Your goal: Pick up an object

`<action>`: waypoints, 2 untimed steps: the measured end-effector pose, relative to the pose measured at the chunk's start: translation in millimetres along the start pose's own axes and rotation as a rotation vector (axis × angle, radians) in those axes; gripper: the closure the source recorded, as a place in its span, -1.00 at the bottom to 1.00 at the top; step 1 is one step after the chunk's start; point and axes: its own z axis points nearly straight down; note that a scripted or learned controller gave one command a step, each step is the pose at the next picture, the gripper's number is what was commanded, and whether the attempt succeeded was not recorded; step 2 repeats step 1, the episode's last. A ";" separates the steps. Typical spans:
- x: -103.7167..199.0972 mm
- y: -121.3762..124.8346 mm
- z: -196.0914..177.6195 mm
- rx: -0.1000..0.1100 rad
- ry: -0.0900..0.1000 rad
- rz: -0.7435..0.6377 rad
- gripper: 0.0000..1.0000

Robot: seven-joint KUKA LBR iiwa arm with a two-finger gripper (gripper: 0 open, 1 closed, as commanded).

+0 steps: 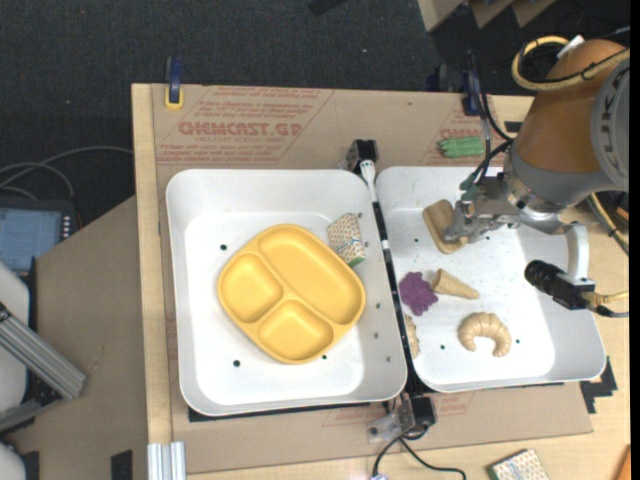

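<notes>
Camera view: left bin [190, 268] held a yellow divided plate [290, 291], with a small patterned object [346, 236] just beside the plate's upper right edge. Right bin [570, 363] held a tan bread-like piece [438, 224], a purple grape cluster [418, 292], a cone-shaped item [455, 286] and a croissant [485, 332]. Bread-like piece sat at the bin's upper left, long axis roughly up-down in the view, leaning slightly. Gripper [468, 218] was low over that piece's right side, possibly touching it; finger spacing could not be made out, nor any grasp.
</notes>
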 end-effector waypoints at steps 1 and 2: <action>71.1 -5.3 -5.7 0.010 0.002 0.000 1.00; 71.1 -5.3 -5.7 0.010 0.002 0.000 1.00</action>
